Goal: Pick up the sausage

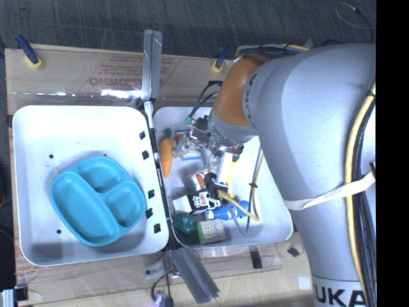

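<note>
The grey arm point(319, 139) is filling the right of the frame, bending down from its orange band point(233, 98) into the right bin point(271, 226), where the tool point(214, 162) is hanging over the clutter; whether it is spread or pressed together, I cannot tell. The reddish sausage point(200, 180) is lying just below the tool at mid-bin, one carrot point(166, 157) is lying along that bin's left wall, and one blue tray point(97, 200) is sitting in the left bin point(38, 126), two bins in all on the worktop point(77, 69).

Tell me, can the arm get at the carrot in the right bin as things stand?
Probably yes. The carrot lies uncovered along the right bin's left wall, with nothing on top of it. The gripper hangs over the clutter just right of it. That wall sits close beside the carrot, so the grasp may be cramped.
</note>
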### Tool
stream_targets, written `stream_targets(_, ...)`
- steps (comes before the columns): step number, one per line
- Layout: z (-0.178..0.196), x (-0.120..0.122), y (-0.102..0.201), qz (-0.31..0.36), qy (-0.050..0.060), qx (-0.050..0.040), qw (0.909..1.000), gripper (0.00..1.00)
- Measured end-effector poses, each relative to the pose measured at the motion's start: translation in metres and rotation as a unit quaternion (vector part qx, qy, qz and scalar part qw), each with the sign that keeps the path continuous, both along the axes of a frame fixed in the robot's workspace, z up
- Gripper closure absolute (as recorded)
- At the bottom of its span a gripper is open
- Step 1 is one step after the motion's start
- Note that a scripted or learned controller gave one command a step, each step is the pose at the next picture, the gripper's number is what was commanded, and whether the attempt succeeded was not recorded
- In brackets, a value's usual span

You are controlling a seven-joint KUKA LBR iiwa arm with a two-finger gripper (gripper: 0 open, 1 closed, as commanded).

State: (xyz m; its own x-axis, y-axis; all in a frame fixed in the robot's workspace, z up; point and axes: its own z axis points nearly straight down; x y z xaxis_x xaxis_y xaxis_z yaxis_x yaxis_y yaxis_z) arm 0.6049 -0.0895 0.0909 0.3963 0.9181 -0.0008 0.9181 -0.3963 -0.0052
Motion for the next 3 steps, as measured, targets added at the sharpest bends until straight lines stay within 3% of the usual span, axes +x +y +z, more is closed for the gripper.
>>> stream_targets(1,0.000,0.000,0.000,0.000,0.000,0.0000,1.0000,0.00)
stream_targets(2,0.101,-0.052,0.017,-0.005,-0.001,-0.0001,1.0000,0.00)
stream_targets(3,0.099,-0.065,0.012,-0.016,0.001,0.0002,0.9999,0.00)
